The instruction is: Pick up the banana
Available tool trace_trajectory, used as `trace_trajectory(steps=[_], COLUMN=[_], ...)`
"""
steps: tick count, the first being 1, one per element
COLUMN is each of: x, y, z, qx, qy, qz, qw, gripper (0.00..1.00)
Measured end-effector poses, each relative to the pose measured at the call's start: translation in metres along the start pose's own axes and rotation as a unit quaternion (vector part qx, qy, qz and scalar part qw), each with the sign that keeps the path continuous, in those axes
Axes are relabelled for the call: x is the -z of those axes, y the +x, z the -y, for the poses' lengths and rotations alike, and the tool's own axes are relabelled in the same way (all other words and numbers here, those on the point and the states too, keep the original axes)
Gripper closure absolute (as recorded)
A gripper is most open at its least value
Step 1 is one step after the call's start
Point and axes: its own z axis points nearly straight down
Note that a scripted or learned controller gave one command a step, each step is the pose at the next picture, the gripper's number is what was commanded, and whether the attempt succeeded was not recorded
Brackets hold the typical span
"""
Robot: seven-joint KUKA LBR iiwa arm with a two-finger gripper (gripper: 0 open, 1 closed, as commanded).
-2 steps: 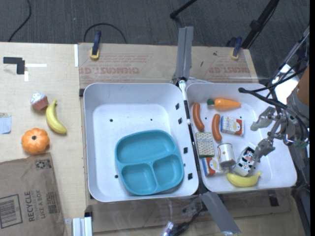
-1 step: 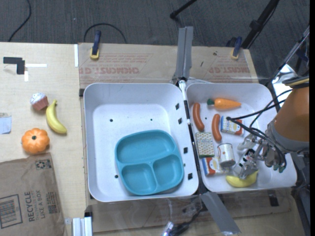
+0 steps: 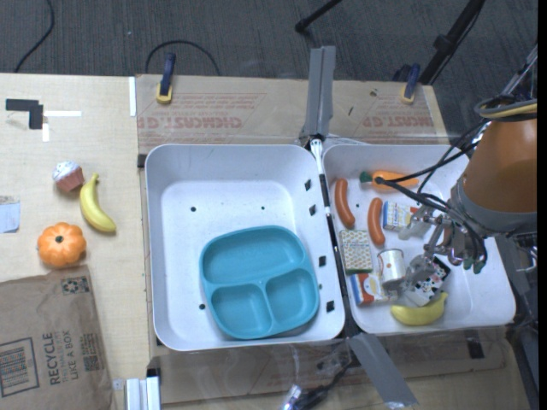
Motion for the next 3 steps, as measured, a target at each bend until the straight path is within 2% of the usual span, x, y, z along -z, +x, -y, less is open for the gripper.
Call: trace_trajectory(steps=[1,2,3], x=[0.049,-0.011,-0.002], y=[0.013,0.007,0.006], z=[0.049,0.069,0.068], qx=[0.138,0.227,0.225], qy=[0.000,0.000,-0.001], qz=[0.001,-0.001,0.000], qw=[0.9905,0.9739,0.9743], gripper=[0.00,0.00,1.00])
